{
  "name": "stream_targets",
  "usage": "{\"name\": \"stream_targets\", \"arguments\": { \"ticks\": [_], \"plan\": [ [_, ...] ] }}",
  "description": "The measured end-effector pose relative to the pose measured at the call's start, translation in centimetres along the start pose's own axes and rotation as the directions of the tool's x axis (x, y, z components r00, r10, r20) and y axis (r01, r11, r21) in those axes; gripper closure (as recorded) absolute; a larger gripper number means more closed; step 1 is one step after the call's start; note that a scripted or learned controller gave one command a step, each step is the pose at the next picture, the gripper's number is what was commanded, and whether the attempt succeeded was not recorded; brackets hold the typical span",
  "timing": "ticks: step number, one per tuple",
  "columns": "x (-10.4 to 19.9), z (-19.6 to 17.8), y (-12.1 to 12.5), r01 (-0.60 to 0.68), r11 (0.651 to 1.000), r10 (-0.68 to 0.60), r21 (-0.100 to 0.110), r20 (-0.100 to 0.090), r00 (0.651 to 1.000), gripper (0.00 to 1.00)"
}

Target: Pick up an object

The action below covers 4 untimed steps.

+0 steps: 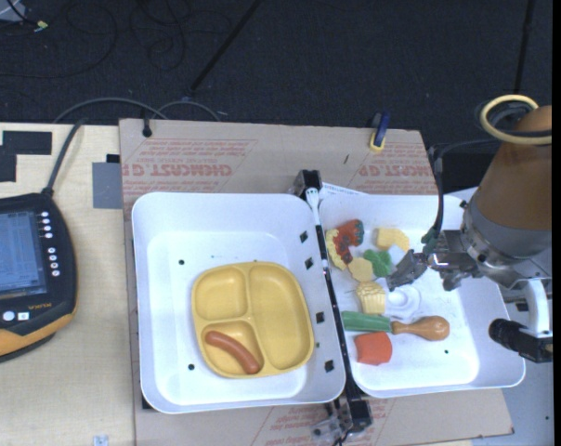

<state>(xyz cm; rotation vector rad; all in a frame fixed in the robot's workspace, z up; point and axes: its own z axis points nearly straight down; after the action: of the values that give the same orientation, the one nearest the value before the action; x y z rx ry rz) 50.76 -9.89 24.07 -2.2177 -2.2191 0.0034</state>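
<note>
Over the right bin [503, 365], near its right wall, hangs the grey arm [513, 203] with its orange band, reaching in from the right. At its tip, low over the bin's middle, sits the gripper [412, 272]; too dark and small to tell whether spread or closed, and nothing plainly caught in it.

Along the right bin's left wall lies a heap of toy food: a red-and-dark piece [348, 232] and a yellow piece [392, 240] toward the far edge, a green piece [380, 262] just beside the gripper, a corn-like yellow piece [371, 297] below that. Toward the near edge rests a wooden-handled tool [420, 327] beside a green strip [364, 321], with a red block [373, 347] nearest the front wall.

In the left bin [160, 240], toward its near-right corner, sits a yellow divided plate [262, 295], holding a sausage [232, 351] in its front compartment.

Left of the bins, at the bench's left edge, lies a control pendant [20, 268].
</note>
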Motion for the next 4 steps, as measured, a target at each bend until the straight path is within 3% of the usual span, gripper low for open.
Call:
{"name": "stream_targets", "arguments": {
  "ticks": [1,2,3,4],
  "plan": [
    [11.1,3.5,-3.4,0.010,1.000,-0.010,0.006,-0.004,1.000,0.00],
    [10.3,2.3,-3.2,-0.004,1.000,0.004,0.004,0.000,1.000,1.00],
    [10.2,1.4,-3.2,-0.007,1.000,0.007,0.007,-0.001,1.000,1.00],
    [15.6,-10.3,-3.1,0.006,1.000,-0.006,-0.014,-0.002,1.000,1.00]
  ]
}}
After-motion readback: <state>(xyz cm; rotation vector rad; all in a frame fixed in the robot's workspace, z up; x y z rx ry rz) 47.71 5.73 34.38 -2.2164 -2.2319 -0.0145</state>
